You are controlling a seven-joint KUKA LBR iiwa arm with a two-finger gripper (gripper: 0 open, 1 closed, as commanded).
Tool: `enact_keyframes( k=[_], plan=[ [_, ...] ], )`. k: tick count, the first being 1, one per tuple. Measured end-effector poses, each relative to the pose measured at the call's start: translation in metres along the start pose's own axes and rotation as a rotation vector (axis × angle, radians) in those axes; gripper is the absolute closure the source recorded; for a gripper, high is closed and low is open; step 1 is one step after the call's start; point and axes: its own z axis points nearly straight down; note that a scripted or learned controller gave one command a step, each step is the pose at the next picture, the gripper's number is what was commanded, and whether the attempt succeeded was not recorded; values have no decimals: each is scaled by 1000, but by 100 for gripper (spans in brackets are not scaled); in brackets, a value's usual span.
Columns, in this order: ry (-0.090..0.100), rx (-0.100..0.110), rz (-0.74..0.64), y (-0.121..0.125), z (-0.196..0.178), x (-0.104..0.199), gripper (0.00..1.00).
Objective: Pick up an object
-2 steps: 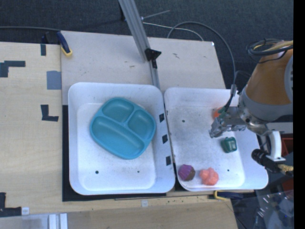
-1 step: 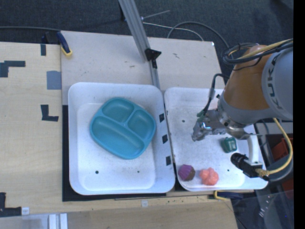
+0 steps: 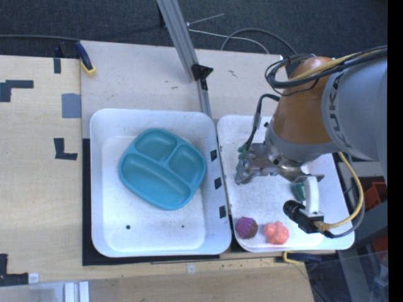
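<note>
The bench (image 3: 38,168) carried two shallow white bins side by side, and the left bin (image 3: 101,187) was the roomier-looking of the pair. In it lay a teal divided plate (image 3: 162,167), turned at an angle, with one long compartment and two smaller ones, resting toward the upper middle of the bin floor. The right bin (image 3: 242,197) held much smaller things, both down in its near-left corner: a purple round object (image 3: 246,227) lay close to the dividing wall, and an orange-pink lumpy object (image 3: 276,233) sat just beside it on its right, the two near each other but seemingly apart. These were the things within reach for picking, and neither was lifted. The arm (image 3: 352,112) came in from the right, its grey casing and orange band (image 3: 302,106) looming over the upper part of the right bin, with dark cables looping above the wrist. Below it the gripper (image 3: 244,172) hung over the left part of the right bin, well above the two small objects in the view and clear of them. Its metal end was blurred and seen from above, so whether the jaws were spread or closed could not be told, and nothing was visible between them.
</note>
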Motion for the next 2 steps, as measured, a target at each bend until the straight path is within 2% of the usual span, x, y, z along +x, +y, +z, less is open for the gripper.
enact_keyframes(
  k=[1, 2],
  plan=[
    [0, 0, 0, 3, -5, 45, 100],
    [0, -1, -1, 16, -6, 96, 100]
  ],
)
